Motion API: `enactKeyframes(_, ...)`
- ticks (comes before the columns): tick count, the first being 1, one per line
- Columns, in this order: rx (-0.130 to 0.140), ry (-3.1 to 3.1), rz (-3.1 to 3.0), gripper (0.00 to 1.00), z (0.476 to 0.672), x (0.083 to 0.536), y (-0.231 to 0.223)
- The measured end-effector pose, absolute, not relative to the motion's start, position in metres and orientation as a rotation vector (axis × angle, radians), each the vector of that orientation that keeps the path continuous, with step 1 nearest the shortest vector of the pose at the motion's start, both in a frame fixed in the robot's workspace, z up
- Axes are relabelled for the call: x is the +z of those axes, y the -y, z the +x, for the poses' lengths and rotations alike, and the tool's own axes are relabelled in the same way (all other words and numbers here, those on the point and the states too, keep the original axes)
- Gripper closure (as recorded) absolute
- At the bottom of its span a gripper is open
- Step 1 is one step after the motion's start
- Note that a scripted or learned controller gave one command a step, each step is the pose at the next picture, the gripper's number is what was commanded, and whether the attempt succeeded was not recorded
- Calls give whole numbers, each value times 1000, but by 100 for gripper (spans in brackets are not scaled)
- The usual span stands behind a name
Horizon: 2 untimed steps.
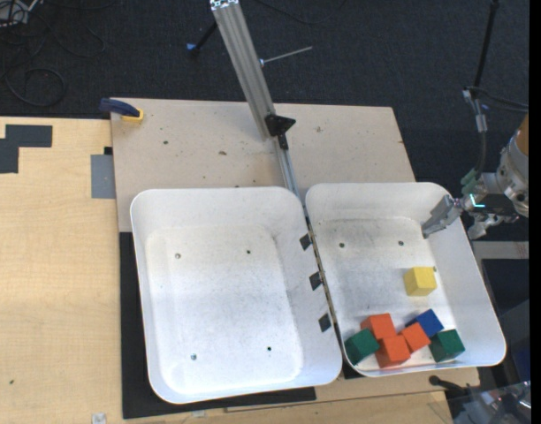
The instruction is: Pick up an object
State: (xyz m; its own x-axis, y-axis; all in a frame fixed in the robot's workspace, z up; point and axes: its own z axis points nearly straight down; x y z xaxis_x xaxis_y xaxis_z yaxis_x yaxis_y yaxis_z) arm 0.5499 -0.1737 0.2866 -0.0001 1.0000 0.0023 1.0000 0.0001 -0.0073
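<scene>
The right bin (368,228) holds several small blocks near its front right corner. A yellow block (421,280) lies alone. Below it, packed together, are orange blocks (393,349), a blue block (430,321) and two green blocks (362,344) (446,344). My gripper (458,217) hangs over the right bin's far right rim, above and to the right of the yellow block. Its fingers are spread open and nothing is between them.
The left bin (217,290) sits beside the right one, with black clips along the shared edge. A slanted aluminium bar (248,64) rises behind the bins. A small blue and yellow clamp (122,109) lies at the bench's far left corner.
</scene>
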Motion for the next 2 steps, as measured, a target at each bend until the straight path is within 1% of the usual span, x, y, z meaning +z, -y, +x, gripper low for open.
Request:
enactKeyframes(1,2,2219,-2219,0,550,289,174)
enactKeyframes(2,7,2216,-2216,0,540,233,171)
